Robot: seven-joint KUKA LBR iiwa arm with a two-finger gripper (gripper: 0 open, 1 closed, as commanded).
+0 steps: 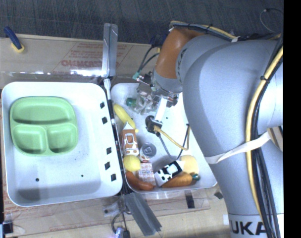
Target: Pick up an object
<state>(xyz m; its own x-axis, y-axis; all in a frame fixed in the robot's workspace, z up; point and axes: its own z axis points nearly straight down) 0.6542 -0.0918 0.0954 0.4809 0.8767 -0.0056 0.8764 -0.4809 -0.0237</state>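
My gripper [144,102] hangs low over the far end of the right bin [180,120], below the orange wrist band [169,51]. Just to its left lies a small green item [130,102]. A yellow banana [122,114] rests against the bin's left wall, close to the gripper. Nearer the front lie an orange carton [129,141], a small grey can [148,149], a lemon [131,163], a black and white toy [169,171], a brown sausage-like piece [139,183] and an orange carrot-like piece [179,181]. The arm's bulk hides the bin's right side.
The left bin [91,167] holds a green divided tray [43,124] in its far left part. A metal divider [110,48] stands between the bins at the back. A yellow cable [171,140] loops from the wrist over the right bin.
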